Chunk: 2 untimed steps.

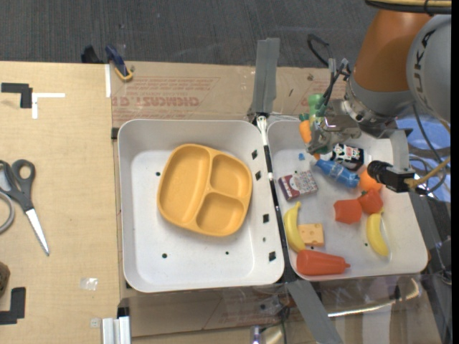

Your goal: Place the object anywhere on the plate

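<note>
A pale wooden bench (57, 192) is seen at the frame's left, with mirrored lettering printed on the brown cardboard sheet (179, 92) behind the bins but not legible. The left white bin (136, 264) is occupied by a yellow three-compartment plastic plate (204, 190). In the right white bin (412, 260), toy foods are scattered, among them a yellow plastic banana (291, 226). The gripper (323, 131) is lowered at that bin's upper left. Which object is meant cannot be told.
</note>
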### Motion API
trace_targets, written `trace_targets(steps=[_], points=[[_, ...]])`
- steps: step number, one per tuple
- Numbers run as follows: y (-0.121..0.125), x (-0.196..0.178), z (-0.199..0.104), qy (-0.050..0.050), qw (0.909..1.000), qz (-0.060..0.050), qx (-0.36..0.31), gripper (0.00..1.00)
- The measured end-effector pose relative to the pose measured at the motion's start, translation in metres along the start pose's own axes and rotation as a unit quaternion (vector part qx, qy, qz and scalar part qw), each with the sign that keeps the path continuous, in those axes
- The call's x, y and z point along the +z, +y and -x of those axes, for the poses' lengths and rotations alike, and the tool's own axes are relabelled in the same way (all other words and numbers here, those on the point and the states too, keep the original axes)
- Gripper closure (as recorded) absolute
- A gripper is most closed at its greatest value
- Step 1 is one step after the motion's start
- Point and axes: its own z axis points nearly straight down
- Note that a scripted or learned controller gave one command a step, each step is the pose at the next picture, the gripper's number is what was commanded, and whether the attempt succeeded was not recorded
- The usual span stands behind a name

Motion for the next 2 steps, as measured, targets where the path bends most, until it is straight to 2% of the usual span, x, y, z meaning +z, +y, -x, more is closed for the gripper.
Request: trace_targets(steps=[1, 2], points=[[-0.0259, 0.0107, -0.0837, 0.000, 0.9994, 0.000, -0.034, 1.00], [-0.0258, 0.0106, -0.0835, 0.000, 0.9994, 0.001, -0.034, 0.00]])
